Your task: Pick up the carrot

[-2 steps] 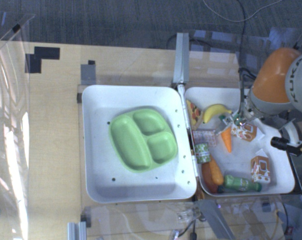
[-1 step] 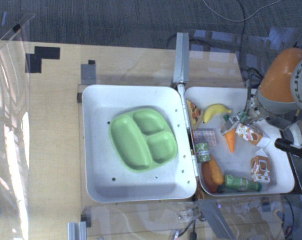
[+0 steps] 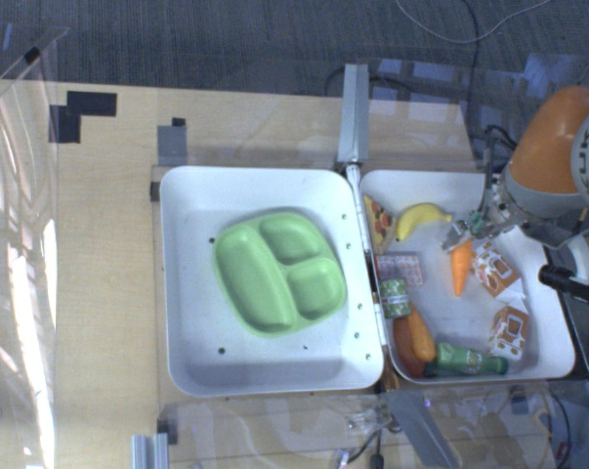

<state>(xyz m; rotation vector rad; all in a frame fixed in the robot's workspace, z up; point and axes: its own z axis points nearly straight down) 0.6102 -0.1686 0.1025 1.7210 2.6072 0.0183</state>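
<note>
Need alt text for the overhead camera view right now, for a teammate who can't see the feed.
The gripper sits at the top end of the carrot in the right bin, beside a banana, snack packets and a green bottle. The left bin holds a green divided tray.

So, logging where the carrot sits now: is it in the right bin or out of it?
In. The carrot lies on the floor of the right bin, near the banana, with the claw at its upper end.
</note>
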